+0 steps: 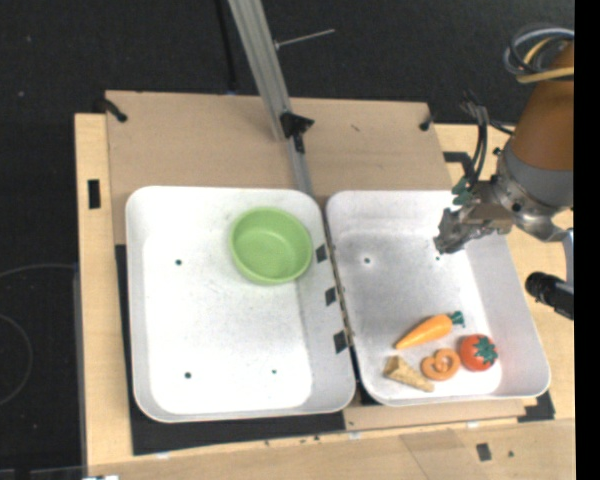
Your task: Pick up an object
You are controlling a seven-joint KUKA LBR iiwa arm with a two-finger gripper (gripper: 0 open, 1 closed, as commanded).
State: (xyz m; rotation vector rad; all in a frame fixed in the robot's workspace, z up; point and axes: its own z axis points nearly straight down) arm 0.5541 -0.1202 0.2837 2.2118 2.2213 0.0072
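Hand [450, 236] over right bin [380, 218], far-right part; grip state can't tell. Carrot [424, 330], tomato [477, 352] near-right. Bowl [271, 246] in left bin [160, 298].

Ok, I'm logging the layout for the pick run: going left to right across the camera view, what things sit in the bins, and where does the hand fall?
Green bowl → tan wedge piece → carrot → hand → tomato. The orange ring by the wedge overlaps the carrot's span, so I leave it out.

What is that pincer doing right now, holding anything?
Pincer: above the right bin, nothing seen in it; open or closed cannot be told.
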